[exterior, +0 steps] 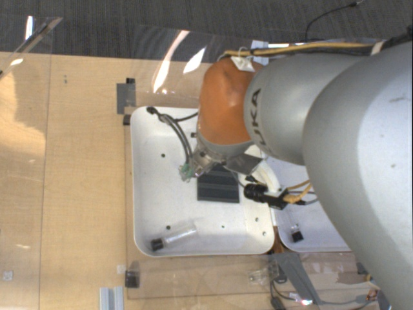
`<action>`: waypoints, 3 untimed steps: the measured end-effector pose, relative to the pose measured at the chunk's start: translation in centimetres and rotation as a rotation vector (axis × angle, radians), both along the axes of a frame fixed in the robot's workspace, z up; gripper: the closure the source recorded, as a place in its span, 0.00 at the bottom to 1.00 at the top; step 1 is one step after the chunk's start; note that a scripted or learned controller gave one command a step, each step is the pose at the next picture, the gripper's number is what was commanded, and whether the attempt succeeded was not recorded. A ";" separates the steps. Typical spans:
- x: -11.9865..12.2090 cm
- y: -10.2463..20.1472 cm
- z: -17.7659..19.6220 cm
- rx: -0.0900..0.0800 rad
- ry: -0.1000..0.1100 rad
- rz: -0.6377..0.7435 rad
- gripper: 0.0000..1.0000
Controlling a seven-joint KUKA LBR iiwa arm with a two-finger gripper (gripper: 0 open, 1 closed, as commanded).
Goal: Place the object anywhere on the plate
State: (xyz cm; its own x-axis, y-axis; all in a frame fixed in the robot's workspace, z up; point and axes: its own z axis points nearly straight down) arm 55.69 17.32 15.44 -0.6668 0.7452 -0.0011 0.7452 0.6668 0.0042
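In the camera view you are looking down on a light wooden desk [71,192] with the arm [335,115] coming in from the right, its broad grey body covering most of the right-hand side. The orange band [222,105] sits above the wrist, and the wrist points down and to the left into the left bin [145,173], so the arm is bent steeply over that bin's middle. The end effector [208,162] hangs just below the orange band, over the bin's floor; you cannot tell how far it is open, nor whether it has hold of anything, because the wrist hides it from above. Directly under it, touching its lower edge in this view, lies a dark, flat, ribbed square [217,187]. A black cable [174,131] curves from the bin's upper left corner towards the wrist. The object, a clear tube with a black cap [173,236], lies on its side near the bin's lower left corner, well apart from the end effector. A small black piece [297,236] lies in the right bin [310,241], near its lower edge.
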 end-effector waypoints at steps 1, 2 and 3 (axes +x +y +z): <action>-4.9 2.6 -6.1 0.006 -0.014 -0.108 1.00; -6.9 -0.4 1.0 0.000 -0.004 0.184 1.00; -1.4 4.6 2.3 0.001 -0.002 0.020 1.00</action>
